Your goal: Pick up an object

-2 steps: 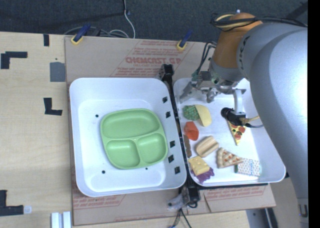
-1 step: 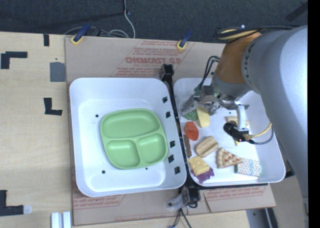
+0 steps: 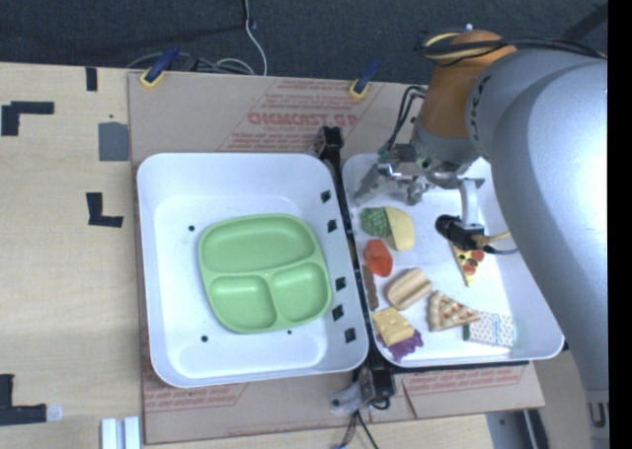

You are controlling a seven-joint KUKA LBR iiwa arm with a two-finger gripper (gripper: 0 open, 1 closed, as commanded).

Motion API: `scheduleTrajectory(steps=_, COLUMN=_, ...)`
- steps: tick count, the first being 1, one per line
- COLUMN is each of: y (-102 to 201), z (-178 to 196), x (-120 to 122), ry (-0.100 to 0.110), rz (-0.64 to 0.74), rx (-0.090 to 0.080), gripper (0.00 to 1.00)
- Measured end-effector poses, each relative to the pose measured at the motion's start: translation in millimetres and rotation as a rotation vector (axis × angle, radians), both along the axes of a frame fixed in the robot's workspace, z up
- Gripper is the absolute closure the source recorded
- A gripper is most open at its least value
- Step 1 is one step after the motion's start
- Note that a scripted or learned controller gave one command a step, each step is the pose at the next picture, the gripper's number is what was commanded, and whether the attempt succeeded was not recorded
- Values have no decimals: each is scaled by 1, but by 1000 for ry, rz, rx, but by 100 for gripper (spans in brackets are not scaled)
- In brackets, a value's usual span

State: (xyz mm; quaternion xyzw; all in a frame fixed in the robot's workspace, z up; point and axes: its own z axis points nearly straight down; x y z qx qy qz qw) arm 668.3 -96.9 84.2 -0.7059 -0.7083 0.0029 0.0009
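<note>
My gripper point(image 3: 390, 189) hangs over the far end of the right bin point(image 3: 528, 309), open, with nothing between its fingers. Just below it lie a green leafy piece point(image 3: 374, 220) and a yellow piece point(image 3: 401, 228) side by side. Further toward the front are a red piece point(image 3: 378, 258), a tan bread roll point(image 3: 408, 287), a pizza slice point(image 3: 452, 312), a yellow cheese block point(image 3: 392, 323) on a purple piece point(image 3: 407, 343), and a pale patterned packet point(image 3: 492, 329). A second small pizza slice point(image 3: 467, 265) lies by the right side.
The left bin point(image 3: 168, 190) holds a green divided plate point(image 3: 265, 271). A black divider point(image 3: 341, 230) runs between the bins. Both bins rest on a cardboard sheet point(image 3: 267, 112) on the wooden bench. The big grey arm covers the right side.
</note>
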Motion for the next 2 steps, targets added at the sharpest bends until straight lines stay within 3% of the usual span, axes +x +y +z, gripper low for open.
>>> scheduleTrajectory(steps=1, y=-2, z=0, x=-42, ry=-2, rz=-3, rx=2, gripper=0)
scheduleTrajectory(steps=2, y=-1, z=13, x=-39, ry=-8, rz=-1, rx=3, gripper=100)
